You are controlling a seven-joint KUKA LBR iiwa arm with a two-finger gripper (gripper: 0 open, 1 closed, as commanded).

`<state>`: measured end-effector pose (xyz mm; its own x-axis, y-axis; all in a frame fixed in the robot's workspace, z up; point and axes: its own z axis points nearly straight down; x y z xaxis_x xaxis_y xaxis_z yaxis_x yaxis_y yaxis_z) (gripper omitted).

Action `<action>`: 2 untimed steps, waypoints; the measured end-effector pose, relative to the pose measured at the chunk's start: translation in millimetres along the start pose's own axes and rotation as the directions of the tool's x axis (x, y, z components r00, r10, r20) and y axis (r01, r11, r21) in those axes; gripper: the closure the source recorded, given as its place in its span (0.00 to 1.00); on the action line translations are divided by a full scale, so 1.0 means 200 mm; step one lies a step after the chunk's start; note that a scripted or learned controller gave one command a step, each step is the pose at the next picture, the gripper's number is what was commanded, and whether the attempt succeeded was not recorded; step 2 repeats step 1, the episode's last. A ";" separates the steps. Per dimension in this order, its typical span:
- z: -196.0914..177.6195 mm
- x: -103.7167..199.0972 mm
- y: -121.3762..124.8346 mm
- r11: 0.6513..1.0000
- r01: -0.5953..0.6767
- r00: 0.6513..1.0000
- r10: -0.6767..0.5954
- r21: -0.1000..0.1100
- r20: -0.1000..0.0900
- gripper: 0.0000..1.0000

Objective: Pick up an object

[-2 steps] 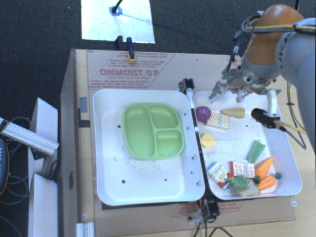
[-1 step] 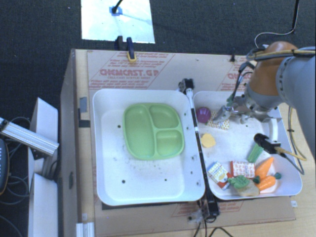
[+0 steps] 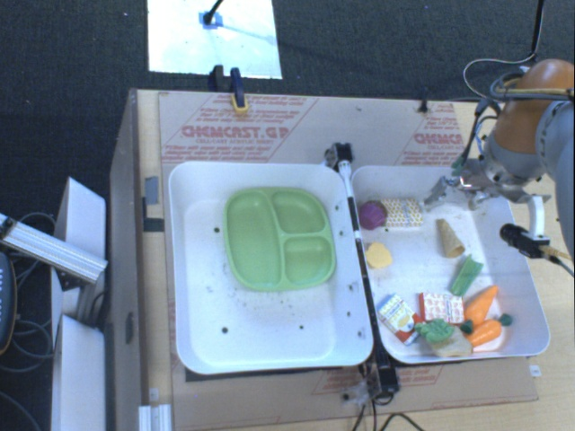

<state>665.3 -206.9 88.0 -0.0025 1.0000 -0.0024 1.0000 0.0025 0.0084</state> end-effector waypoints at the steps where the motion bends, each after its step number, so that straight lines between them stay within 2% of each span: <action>1: 0.01 0.00 -0.41 1.000 -0.002 1.000 0.002 0.008 -0.002 0.00; 2: 0.01 0.00 -0.41 1.000 -0.002 1.000 0.002 0.008 -0.002 0.00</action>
